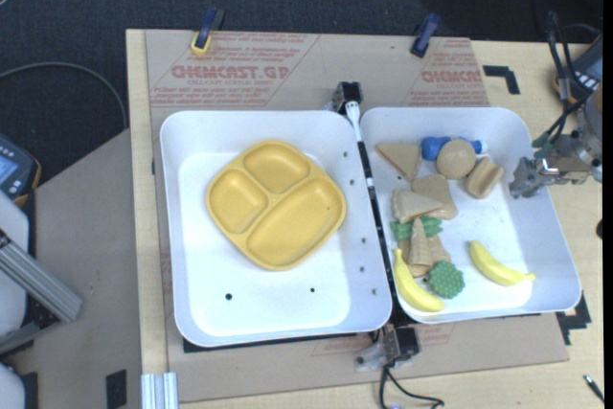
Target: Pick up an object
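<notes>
My gripper (530,178) hangs at the right rim of the right bin (548,235), beside the toy food and apart from it. The bin holds a tan ball (457,158) with a blue piece (434,147) behind it, a bread roll (483,177), tan bread wedges (402,156) and slices (425,203), two yellow bananas (498,265) (414,286), a green broccoli (445,279) and a green leafy piece (419,228). Nothing is seen between the fingers.
The left bin (187,206) holds a yellow three-compartment plate (276,203). A black divider strip (367,196) runs between the bins. Clamps (204,32) (424,34) pin the cardboard at the back edge. Cables hang at the far right.
</notes>
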Robot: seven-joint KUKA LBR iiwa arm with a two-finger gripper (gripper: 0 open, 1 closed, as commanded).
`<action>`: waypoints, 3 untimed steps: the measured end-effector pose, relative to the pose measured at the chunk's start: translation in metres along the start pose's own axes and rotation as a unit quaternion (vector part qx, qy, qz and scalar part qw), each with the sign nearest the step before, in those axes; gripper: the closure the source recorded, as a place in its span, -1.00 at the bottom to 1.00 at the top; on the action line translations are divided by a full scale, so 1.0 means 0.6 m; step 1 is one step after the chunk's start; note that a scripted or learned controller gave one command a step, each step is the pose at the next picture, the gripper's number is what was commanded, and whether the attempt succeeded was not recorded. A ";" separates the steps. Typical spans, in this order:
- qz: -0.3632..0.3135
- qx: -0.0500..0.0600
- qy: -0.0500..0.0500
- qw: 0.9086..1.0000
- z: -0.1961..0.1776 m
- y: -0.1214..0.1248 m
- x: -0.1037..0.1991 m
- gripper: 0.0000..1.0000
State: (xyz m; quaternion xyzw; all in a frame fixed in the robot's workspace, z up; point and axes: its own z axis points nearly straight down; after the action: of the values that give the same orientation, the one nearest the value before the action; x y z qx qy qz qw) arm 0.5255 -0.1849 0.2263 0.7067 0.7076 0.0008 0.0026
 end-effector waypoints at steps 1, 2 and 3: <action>-0.002 0.003 0.002 1.000 0.014 0.021 0.076 1.00; -0.002 0.001 0.001 1.000 -0.002 0.040 0.164 1.00; -0.001 0.001 0.001 1.000 0.015 0.077 0.241 1.00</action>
State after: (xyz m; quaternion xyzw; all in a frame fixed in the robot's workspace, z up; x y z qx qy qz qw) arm 0.5716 -0.0405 0.2172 0.7056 0.7086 0.0010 0.0014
